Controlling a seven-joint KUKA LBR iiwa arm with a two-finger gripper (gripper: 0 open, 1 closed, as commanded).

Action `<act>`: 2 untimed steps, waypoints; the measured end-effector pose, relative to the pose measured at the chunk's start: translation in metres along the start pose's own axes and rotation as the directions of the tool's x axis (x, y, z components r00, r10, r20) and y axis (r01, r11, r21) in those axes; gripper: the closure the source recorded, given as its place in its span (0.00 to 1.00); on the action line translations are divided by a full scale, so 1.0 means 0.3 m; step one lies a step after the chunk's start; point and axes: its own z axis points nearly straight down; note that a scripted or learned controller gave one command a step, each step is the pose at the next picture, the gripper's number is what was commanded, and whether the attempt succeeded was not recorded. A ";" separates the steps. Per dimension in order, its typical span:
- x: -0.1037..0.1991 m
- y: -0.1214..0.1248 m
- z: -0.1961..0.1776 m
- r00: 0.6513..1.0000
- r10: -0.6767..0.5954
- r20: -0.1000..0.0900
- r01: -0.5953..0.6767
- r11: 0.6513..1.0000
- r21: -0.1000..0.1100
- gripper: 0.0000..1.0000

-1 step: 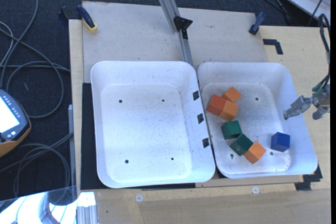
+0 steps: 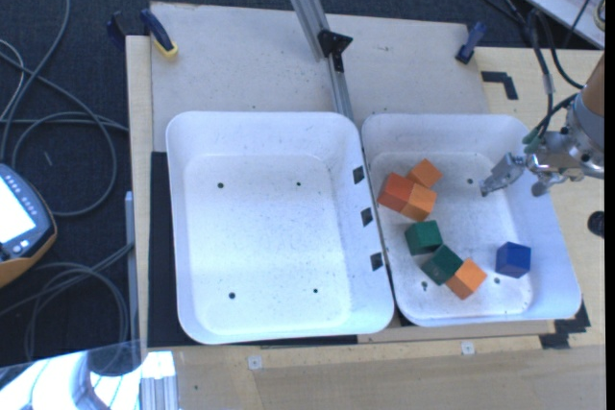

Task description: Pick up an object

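Two white bins: left bin [image 2: 192, 206], right bin [image 2: 548, 235]. Six blocks in all, every one in the right bin. Three orange: a small one [image 2: 425, 174] at the top, a larger one [image 2: 406, 196] touching it, a third [image 2: 467, 278] lower down. Two green: one [image 2: 423, 236] mid-bin, a darker one [image 2: 443, 262] just below, against the low orange. One blue [image 2: 513, 258], apart from the rest. Three blue clamps at the board's edge: [image 2: 159, 32], [image 2: 470, 41], [image 2: 117, 22].

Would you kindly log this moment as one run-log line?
gripper: above right bin, holding nothing | blocks: orange cluster, two green, blue, small orange
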 end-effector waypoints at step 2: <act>0.107 0.131 0.370 1.000 0.004 0.004 -0.004 1.000 -0.009 0.00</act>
